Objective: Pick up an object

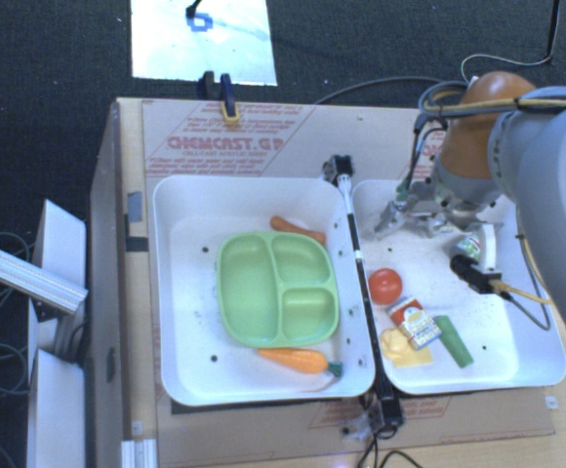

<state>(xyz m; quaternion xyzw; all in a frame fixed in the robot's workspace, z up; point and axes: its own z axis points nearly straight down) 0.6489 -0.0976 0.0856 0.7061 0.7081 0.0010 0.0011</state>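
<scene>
So far I hold nothing: my tool (pixel 412 218), jaws apart, hovers; the round red tomato (pixel 384 285) lies untouched.

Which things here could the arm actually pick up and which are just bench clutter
Could be picked:
- tomato
- green stick
- small red box
- yellow piece
- carrot in the left bin
- second carrot behind the plate
- green divided plate
The pincer is over the right bin's far end.

Just lying about:
- black clamp on the bench's far edge
- cables

Bright, even light; slightly soft.
</scene>
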